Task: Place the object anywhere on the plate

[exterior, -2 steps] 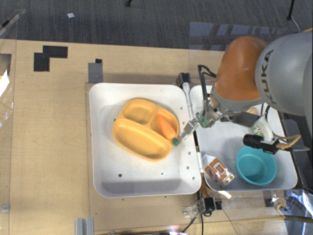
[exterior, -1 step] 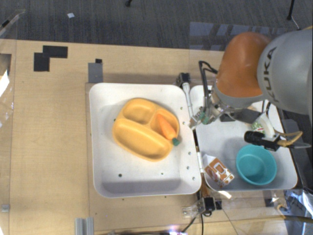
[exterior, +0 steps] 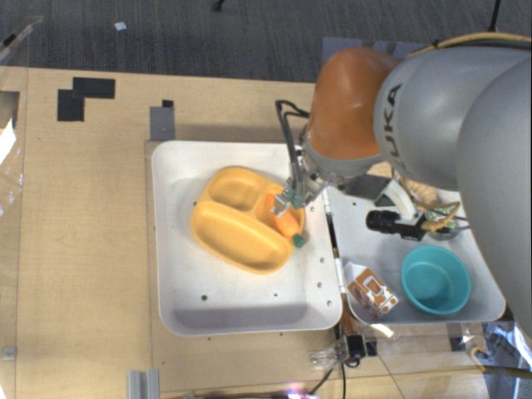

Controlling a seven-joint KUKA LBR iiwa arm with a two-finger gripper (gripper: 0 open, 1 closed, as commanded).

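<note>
Part of the maker's name, KUKA, runs in dark letters down the grey housing of the arm, just beside the orange band; only some of the letters can be made out. The small packet in the right bin has a brown and white print, too small to read.

The arm comes in from the right, its bulk over the right bin. Its wrist bends down and leftward across the wall between the two bins, so that the tool points down at the right side of the left bin. The tool's tip sits right at the upper end of the orange object. Whether the tool is open or closed, and whether it has hold of anything, cannot be told from this angle.

The orange object, with a green end toward the camera, lies at the right edge of the yellow plate, touching or overlapping its rim; I cannot tell whether it rests on the plate or on the bin floor beside it. The plate has two compartments and lies tilted across the middle of the left bin.

A teal bowl stands upright in the right bin, just beside the packet. Both bins sit on the pale wooden worktop
</note>
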